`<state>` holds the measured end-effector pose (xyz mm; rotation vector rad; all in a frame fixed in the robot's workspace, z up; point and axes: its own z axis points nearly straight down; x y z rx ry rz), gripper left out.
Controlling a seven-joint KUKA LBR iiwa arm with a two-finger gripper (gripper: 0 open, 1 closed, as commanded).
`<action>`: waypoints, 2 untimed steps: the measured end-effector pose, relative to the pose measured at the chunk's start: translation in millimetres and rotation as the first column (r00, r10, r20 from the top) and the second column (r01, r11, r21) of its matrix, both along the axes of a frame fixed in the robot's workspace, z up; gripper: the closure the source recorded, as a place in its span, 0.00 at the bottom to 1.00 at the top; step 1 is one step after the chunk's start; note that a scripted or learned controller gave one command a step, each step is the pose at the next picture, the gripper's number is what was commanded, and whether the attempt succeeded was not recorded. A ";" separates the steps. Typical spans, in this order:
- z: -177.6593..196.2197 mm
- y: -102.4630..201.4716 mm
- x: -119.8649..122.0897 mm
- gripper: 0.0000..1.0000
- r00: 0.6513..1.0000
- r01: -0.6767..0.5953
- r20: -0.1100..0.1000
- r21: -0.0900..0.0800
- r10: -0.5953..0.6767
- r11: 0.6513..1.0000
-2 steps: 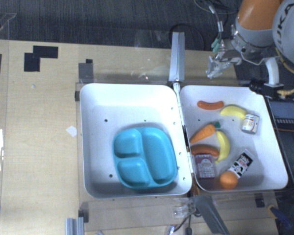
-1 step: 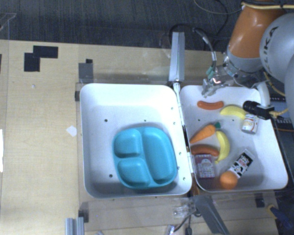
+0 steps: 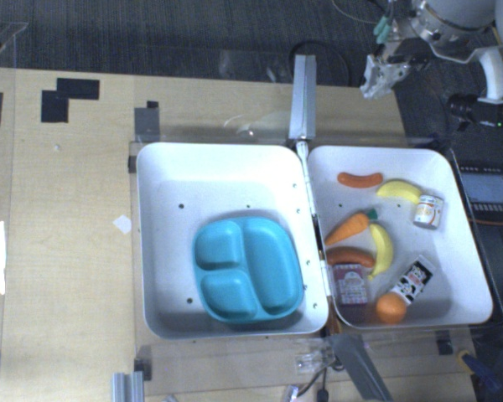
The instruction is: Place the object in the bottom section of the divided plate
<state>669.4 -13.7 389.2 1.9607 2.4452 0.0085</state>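
Note:
A blue divided plate (image 3: 248, 268) lies in the left bin (image 3: 163, 224), toward its front, with nothing in its three sections. The right bin (image 3: 461, 233) holds toy food: a sausage (image 3: 360, 179), two bananas (image 3: 400, 192) (image 3: 381, 248), a carrot (image 3: 350, 227), a small jar (image 3: 427, 211), a brown sausage (image 3: 350, 257), a dark red packet (image 3: 352, 285), an orange (image 3: 391, 307) and a black-and-white carton (image 3: 413, 280). My gripper (image 3: 377, 78) hangs high behind the right bin's back edge, away from all of these, with nothing between its fingers.
A metal rail (image 3: 303, 99) runs up from the seam between the two bins. Cables (image 3: 360, 2) loop behind the gripper. The wooden bench (image 3: 59, 224) stretches to the left of the bins.

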 end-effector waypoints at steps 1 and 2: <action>12.3 1.9 1.2 1.00 1.000 -0.008 0.007 -0.001 0.008 1.000; 47.6 9.4 -0.2 1.00 0.998 0.056 -0.001 0.001 -0.056 0.998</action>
